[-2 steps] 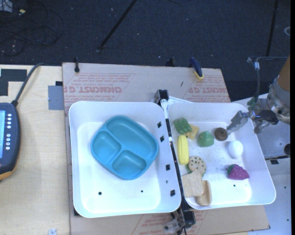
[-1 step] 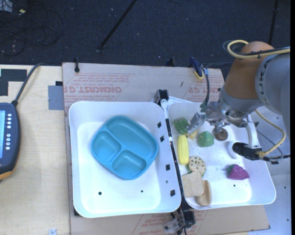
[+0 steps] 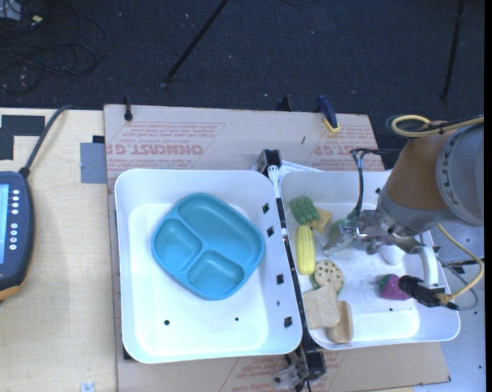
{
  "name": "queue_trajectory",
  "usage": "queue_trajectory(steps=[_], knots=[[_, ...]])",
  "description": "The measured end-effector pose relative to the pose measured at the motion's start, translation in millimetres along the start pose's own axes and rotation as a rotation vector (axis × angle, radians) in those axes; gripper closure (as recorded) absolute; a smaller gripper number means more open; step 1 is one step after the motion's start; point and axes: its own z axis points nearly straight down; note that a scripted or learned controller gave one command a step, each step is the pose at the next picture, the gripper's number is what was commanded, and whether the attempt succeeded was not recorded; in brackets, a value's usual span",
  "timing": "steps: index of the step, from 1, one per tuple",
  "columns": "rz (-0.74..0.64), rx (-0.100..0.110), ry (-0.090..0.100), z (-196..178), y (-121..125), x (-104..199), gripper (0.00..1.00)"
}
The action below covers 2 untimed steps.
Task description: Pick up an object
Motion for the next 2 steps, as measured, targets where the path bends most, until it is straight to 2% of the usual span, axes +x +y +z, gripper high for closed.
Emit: queue_trajectory(steps=[1,2], knots=[[-0.001,-0.003,0.0,-3.7,-73.0,31.9,0.0],[-0.005,-0.006,-0.008,-4.4,-21.1,49.5,0.0]])
